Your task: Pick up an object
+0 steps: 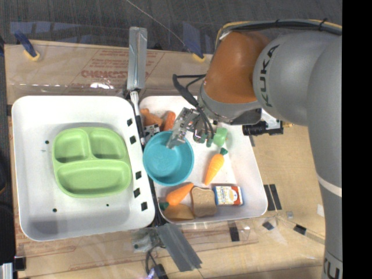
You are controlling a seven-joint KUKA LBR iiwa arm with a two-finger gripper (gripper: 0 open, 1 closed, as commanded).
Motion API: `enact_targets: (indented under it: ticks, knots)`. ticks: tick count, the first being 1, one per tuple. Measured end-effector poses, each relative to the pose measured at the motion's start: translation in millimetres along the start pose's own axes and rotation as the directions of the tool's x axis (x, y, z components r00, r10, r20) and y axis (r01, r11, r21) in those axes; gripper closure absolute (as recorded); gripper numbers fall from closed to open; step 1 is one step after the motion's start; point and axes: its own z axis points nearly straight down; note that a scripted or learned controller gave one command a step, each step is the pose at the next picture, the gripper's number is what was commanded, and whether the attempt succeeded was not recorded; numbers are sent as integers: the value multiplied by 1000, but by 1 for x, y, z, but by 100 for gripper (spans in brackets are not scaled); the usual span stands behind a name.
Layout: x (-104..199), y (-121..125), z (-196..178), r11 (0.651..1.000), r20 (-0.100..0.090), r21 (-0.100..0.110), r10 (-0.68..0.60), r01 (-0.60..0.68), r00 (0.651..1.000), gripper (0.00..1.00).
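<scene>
My gripper (189, 131) hangs over the right bin (253, 161), its fingers spread just above the far rim of a blue bowl (168, 158); nothing is between them. Beside the fingers lies a small green piece (220, 136). An orange carrot (213, 165) lies to the right of the bowl. A second carrot (179, 193) lies in front of the bowl, next to a brown bread slice (203, 201) and a small milk carton (227, 195). More orange pieces (158, 118) lie at the bin's far left corner, partly hidden by the wrist.
The left bin (29, 156) holds a green divided plate (91, 161). A metal divider (137, 63) stands between the bins at the back. The arm's orange band (235, 63) covers the right bin's far side.
</scene>
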Motion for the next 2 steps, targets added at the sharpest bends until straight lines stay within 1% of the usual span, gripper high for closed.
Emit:
enact_targets:
  ticks: [1, 2]
  knots:
    - [80, 57, 5, 941, -14, 9, 340, -340, 940, 100]
    - [163, 128, 10, 801, -12, 16, 599, -599, 801, 100]
